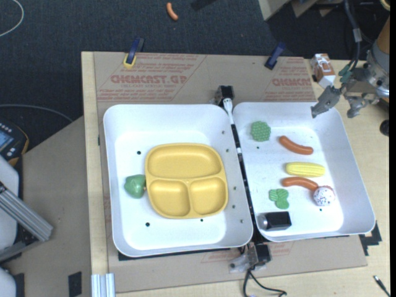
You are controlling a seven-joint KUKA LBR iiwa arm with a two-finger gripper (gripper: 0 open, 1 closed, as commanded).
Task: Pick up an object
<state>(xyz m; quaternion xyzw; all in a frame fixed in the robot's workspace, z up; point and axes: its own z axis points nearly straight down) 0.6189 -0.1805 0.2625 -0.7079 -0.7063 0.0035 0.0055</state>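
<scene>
The right bin (346, 135) holds a green knobbly piece (260, 130), two orange sausages (296, 145) (299, 182), a yellow corn cob (304, 169), a white speckled ball (323, 195), a small green piece (279, 197) and a black block (276, 220). My gripper (338, 108) hovers over that bin's far right corner, above and to the right of the upper sausage. Its fingers are spread open with nothing between them.
The left bin (120, 141) holds a yellow divided plate (185, 179) with a green lump (135, 185) beside its left side. A black bar (234, 135) runs between the bins. Clamps (132, 53) (274, 57) sit on the cardboard's far edge.
</scene>
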